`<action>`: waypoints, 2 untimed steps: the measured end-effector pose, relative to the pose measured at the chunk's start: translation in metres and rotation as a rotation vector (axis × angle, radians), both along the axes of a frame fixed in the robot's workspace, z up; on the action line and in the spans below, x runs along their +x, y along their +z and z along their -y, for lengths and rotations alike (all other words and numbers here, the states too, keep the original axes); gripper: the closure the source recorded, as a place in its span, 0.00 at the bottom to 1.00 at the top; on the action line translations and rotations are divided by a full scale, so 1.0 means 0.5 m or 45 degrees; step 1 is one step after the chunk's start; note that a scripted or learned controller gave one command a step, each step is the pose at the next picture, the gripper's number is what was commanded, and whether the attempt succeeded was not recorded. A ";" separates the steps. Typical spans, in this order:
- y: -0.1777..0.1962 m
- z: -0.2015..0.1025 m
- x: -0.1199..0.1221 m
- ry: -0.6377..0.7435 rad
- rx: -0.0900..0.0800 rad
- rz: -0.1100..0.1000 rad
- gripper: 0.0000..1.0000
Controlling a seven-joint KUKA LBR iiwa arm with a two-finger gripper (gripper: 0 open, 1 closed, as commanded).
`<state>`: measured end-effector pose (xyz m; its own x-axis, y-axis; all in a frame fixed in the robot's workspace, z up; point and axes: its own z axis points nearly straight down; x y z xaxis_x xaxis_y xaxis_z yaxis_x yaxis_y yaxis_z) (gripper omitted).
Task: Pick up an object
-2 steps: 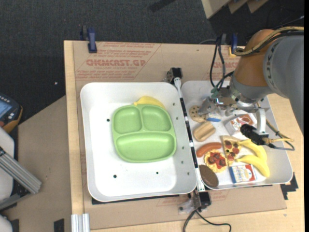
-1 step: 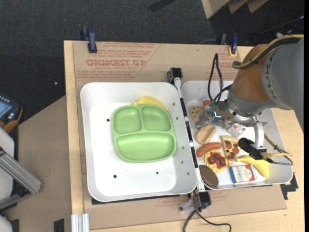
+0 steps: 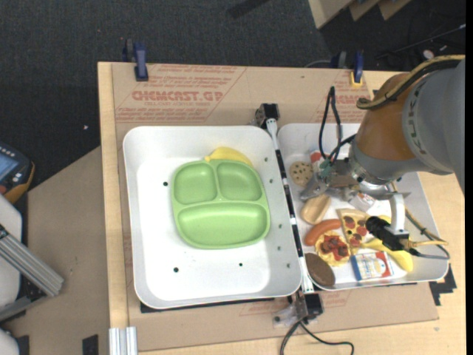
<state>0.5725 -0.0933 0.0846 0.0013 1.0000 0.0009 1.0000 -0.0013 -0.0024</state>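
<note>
My gripper [image 3: 334, 177]: low in the right bin [image 3: 423, 198]; grip state, I cannot tell.
Toy food: smooth plastic pizza slice [image 3: 353, 226] and sausage [image 3: 322, 231], just below my gripper.
Green tray [image 3: 219, 203]: glossy, three-sectioned, left of it.

Bench [image 3: 185, 95]: flat tan board, red printed lettering across the far strip, two blue clamps [image 3: 138, 59] on the far edge. Two shallow white bins sit directly on it, side by side, inner rims touching along the middle. Left bin [image 3: 148, 265] is the larger in view; right bin [image 3: 436, 268] sits toward the bench's right edge. A small black fitting [image 3: 267, 113] rests at the far end of the seam between the bins, another [image 3: 310, 304] at the near end. Bare board shows as a margin on the left and near sides.
</note>
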 end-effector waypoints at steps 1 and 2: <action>0.000 -0.005 -0.002 0.001 0.001 0.000 0.00; 0.000 0.005 -0.002 0.001 0.000 0.003 0.00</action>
